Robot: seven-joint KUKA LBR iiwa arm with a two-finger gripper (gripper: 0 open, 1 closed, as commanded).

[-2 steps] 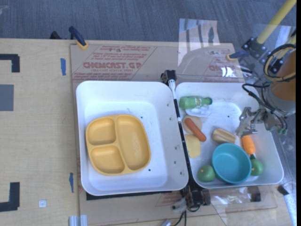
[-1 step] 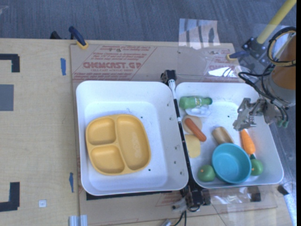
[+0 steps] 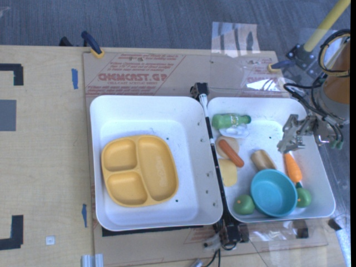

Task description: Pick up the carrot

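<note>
The carrot (image 3: 293, 169) is orange with a green top and lies in the right bin (image 3: 320, 166) near its right wall. It runs from upper left to lower right beside the blue bowl (image 3: 272, 192). My gripper (image 3: 290, 143) hangs just above the carrot's narrow upper end, open, with nothing between its fingers. The grey arm reaches in from the right edge.
The right bin also holds a green bottle (image 3: 231, 120), a sausage (image 3: 230, 152) on a pale bun, a bread roll (image 3: 262, 159) and a green fruit (image 3: 243, 204). In the left bin (image 3: 111, 115) lies a yellow divided plate (image 3: 139, 168).
</note>
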